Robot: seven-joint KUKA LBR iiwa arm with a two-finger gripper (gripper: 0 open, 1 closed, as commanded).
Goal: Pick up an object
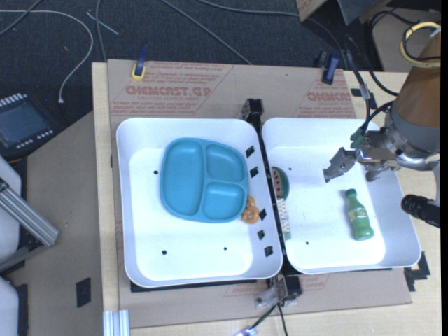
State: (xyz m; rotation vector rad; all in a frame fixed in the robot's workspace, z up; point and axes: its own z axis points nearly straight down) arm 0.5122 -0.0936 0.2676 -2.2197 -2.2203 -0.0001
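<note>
You are looking down on two white bins sitting side by side on a bench. The arm (420,96) is reaching in from the right edge of the frame, and its gripper (343,165) is hanging over the upper middle of the right bin (308,257). Its fingers (336,168) are standing a little apart, pointing toward the lower left, and nothing is sitting between them.

The bottle (358,215), green with a pale cap, is lying on the floor of the right bin, toward the lower right of that bin. It is lying near the gripper, below and to the right of it, and it is not touching the fingers.

A blue plate (205,179) with three compartments is lying in the middle of the left bin (189,257). A small orange thing (250,211) is resting just beside the plate's lower right edge, close to the wall between the bins. At the left wall of the right bin, a round dark thing (279,182) is leaning, and a pale narrow strip (283,213) is lying just below it; you cannot tell what either one is.

Black clips are holding the bins together along the wall they share.
</note>
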